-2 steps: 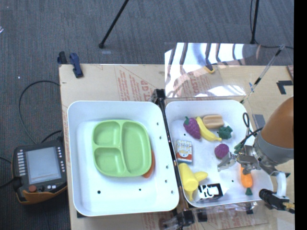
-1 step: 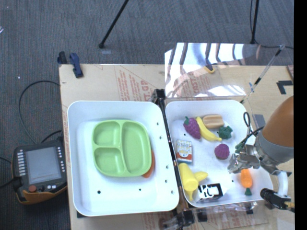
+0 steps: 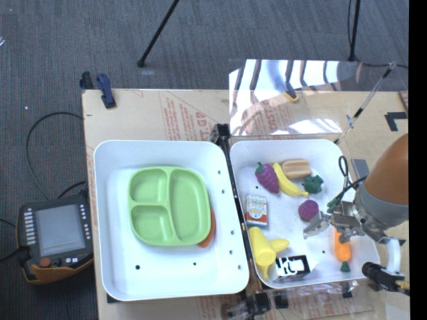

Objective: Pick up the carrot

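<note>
Cardboard covers the counter (image 3: 167, 112), likely to protect it, and two white bins sit on it side by side. At nine o'clock of the view, off the counter, a pendant (image 3: 57, 235) lies on the carpet.

Taking the left bin (image 3: 107, 179) first: it holds a green plate (image 3: 170, 205) with three compartments, lying flat near the middle. Something orange (image 3: 208, 235) peeks out from under the plate's four o'clock edge; I cannot tell what it is.

In the right bin (image 3: 333, 149) the toys are scattered loosely, as if tipped in for picking. At its twelve o'clock sit grapes (image 3: 267, 177), a banana (image 3: 288, 182), a bun (image 3: 297, 167) and broccoli (image 3: 313, 183), close together. A small carton (image 3: 257, 210) lies at nine o'clock, a purple ball (image 3: 307, 210) near the centre, and a yellow bottle (image 3: 263, 245) at seven o'clock, touching a black-and-white tag (image 3: 292, 265).

The carrot (image 3: 343, 251) lies at the bin's four o'clock, orange body toward twelve and green top (image 3: 345, 267) toward six, near the right wall.

The tool (image 3: 340, 227) hangs directly over it, reaching in from three o'clock, with the carrot's upper end just at its six o'clock. I judge it is lined up for a grasp. Metal parts blur together there, so I cannot tell how wide the tool stands or whether it grips the carrot.
</note>
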You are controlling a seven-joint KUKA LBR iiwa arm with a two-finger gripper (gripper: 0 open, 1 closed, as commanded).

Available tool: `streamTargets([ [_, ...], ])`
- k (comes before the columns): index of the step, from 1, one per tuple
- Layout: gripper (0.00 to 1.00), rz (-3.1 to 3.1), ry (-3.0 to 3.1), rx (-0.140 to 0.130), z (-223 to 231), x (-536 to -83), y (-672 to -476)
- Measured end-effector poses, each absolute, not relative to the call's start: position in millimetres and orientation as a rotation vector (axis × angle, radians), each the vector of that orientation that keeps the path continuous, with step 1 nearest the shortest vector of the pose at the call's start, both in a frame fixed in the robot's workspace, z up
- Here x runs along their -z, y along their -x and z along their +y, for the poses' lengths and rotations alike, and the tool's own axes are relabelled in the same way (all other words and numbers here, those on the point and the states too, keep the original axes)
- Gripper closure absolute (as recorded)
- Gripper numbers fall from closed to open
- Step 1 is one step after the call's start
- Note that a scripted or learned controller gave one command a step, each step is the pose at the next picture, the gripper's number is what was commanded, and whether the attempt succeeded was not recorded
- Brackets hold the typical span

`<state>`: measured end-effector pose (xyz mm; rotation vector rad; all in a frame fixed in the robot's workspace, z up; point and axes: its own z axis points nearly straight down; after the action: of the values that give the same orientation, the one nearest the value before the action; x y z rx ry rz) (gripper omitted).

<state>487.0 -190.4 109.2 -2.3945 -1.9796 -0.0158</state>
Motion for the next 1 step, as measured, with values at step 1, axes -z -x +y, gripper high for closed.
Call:
streamTargets([
  [1, 1.0, -1.978, 2.385, 0.013, -190.1, -114.7, -487.5],
])
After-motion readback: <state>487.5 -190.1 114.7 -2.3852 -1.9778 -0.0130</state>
